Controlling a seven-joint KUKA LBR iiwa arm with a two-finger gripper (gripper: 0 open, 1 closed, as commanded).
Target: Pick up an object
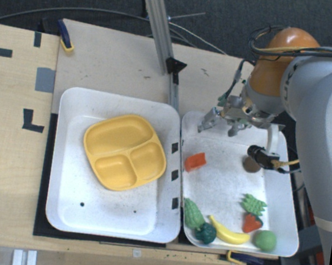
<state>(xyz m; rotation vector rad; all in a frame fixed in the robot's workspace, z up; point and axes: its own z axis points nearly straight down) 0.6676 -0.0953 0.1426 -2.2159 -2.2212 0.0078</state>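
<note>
Bench with 2 white bins [102, 227]; hand [219, 126], fingers spread and holding nothing, above right bin [282, 205].

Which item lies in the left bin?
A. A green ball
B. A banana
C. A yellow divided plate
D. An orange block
C. The yellow divided plate sits in the left bin, while the banana, orange block and green ball all lie in the right bin.
</note>
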